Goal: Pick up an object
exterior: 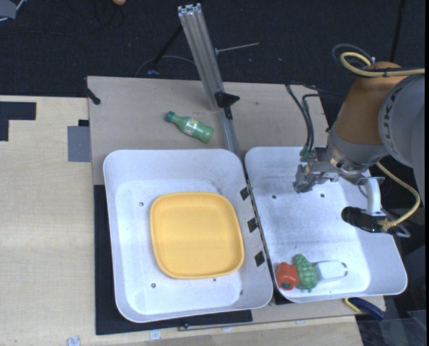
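**Hand poised over right bin, toys in the near corner**

The hand (309, 179) hangs over the far part of the right bin (322, 225), well apart from the red and green toys (298, 274) in its near corner. Whether it is spread or pressed together I cannot tell. Nothing looks held.

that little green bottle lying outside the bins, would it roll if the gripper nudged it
Probably yes. The green bottle lies on its side on the flat bench, and its body looks round, so a sideways push would likely roll it. It looks small and plastic, so probably light and apt to skid. The gripper is over the right bin, well away.
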`<state>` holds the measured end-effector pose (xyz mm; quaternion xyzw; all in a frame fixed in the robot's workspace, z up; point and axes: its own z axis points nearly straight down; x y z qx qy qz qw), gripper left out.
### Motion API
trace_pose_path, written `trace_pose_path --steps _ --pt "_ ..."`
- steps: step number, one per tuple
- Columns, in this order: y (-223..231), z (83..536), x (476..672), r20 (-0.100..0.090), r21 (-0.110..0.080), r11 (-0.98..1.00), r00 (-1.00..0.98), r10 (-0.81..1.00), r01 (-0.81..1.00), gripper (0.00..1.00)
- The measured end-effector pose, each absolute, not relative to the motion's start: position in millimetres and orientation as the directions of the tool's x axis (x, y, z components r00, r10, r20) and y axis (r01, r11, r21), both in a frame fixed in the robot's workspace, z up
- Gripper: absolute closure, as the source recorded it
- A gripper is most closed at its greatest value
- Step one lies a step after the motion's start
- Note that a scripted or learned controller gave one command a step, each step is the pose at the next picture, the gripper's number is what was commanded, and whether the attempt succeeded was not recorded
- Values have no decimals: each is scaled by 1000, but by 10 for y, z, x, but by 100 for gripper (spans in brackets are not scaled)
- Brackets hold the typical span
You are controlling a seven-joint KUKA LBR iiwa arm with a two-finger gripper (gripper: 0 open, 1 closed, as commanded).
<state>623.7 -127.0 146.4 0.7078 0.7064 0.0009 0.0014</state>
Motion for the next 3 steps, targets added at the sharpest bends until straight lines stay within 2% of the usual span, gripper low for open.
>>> trace_pose_path --steps 2,3 --pt "-1238 2186 6255 0 2 -1 1 1000 1000 100" --pt "-758 2290 6063 1 1 3 -3 1000 1000 100"
